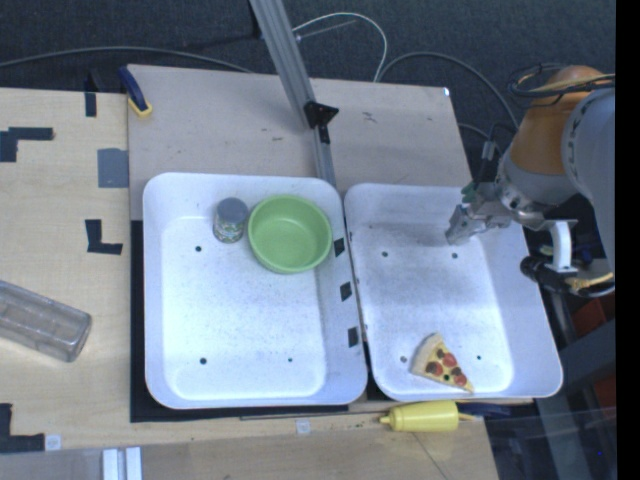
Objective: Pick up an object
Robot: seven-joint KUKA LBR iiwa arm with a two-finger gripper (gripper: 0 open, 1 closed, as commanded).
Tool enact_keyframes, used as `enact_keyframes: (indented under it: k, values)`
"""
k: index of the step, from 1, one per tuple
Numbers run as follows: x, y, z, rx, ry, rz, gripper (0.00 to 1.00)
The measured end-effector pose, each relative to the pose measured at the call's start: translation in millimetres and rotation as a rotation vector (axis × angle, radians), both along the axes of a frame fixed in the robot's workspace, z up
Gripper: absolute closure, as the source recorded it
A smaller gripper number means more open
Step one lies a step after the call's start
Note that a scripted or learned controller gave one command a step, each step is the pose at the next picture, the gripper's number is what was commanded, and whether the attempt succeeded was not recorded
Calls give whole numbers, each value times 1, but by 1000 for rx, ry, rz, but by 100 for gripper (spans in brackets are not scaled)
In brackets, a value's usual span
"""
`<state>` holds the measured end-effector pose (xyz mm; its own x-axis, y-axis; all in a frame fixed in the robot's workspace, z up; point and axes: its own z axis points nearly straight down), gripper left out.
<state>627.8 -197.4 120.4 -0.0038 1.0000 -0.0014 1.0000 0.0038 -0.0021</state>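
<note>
A toy pizza slice [440, 362] lies in the near right corner of the right bin [400, 208]. In the left bin [240, 368] a green bowl [290, 233] sits at the far side, and a small grey can [230, 219] stands just left of it. My gripper [463, 225] hangs over the far right part of the right bin, well above the pizza slice and apart from it. Nothing shows between its fingers.
A yellow mustard bottle [426, 417] lies on the bench just in front of the right bin. A clear plastic container [38, 321] lies at the far left. A grey metal pole [290, 58] slants up from between the bins' far edges.
</note>
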Motion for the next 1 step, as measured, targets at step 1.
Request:
enact_keyframes:
  k: [1]
  values:
    - [2,-2,43,0,-5,-3,100]
